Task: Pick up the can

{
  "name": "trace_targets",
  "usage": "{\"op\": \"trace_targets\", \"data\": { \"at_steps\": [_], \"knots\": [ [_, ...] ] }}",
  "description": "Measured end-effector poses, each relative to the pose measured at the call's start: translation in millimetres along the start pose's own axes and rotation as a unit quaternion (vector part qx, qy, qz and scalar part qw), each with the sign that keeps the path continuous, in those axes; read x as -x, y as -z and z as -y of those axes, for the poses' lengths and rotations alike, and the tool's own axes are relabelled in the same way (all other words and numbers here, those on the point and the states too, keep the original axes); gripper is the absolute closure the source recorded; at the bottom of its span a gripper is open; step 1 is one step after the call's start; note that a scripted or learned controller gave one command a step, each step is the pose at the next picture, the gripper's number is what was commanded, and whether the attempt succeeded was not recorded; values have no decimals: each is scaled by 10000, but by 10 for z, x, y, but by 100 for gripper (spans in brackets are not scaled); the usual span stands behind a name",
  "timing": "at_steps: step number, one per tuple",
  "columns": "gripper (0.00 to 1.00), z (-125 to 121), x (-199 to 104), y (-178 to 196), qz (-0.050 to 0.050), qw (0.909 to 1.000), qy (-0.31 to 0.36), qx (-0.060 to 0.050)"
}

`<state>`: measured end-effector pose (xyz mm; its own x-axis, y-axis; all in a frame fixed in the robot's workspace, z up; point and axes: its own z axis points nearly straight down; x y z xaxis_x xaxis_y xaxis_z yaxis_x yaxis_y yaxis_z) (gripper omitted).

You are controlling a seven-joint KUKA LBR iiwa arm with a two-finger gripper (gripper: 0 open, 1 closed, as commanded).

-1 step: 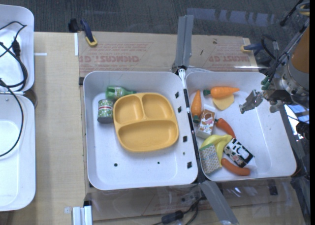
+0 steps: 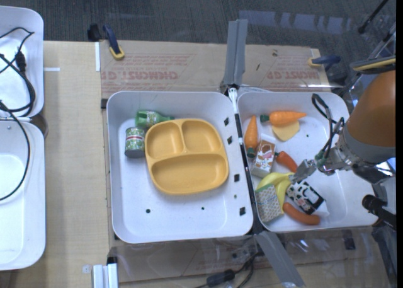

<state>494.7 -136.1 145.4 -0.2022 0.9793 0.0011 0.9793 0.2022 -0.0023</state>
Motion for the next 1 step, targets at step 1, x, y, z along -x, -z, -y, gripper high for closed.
{"op": "trace_targets", "data": {
  "at_steps": [1],
  "knots": [
    [0,84,-185,-472,27,9957,921,81]
  ]
}}
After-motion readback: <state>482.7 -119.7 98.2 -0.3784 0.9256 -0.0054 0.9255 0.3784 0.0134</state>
